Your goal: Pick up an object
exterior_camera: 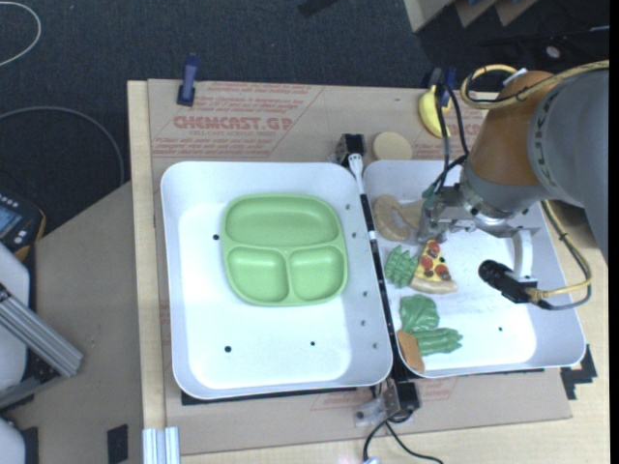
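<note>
While my claw (pixel 432 228) hangs low in the right bin (pixel 542 341), I can't tell its state. Pizza slice (pixel 431 267) lies just below it, with green toys (pixel 426 322) nearby. Nothing's lifted from what I see, so the pick isn't done.

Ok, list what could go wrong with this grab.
The gripper sits low over the pizza slice, with the green leafy toys and the tan piece crowded close by, so it may catch two things or push one aside. These toys look flat, so the fingers could slip off.
</note>
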You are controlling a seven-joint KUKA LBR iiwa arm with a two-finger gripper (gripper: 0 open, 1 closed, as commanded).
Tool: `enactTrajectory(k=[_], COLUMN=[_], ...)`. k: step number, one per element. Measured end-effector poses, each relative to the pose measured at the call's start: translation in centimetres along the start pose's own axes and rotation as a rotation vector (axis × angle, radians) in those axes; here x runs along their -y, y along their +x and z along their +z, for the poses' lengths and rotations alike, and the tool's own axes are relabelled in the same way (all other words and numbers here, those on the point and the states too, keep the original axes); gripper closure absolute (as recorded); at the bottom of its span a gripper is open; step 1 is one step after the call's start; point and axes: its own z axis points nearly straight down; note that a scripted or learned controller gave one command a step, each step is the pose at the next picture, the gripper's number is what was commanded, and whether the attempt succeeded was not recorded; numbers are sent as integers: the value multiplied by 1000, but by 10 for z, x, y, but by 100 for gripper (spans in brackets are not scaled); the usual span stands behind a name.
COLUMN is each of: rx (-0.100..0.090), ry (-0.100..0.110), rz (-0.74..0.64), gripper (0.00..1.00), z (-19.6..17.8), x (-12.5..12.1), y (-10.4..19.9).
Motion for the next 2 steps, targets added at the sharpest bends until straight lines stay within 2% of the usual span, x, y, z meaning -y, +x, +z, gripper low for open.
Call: enactTrajectory(k=[1,2], rx=[0,-6], ry=[-2,2], rz=[1,-6], gripper=[100,100], z=[-10,-94], x=[0,64], y=[0,71])
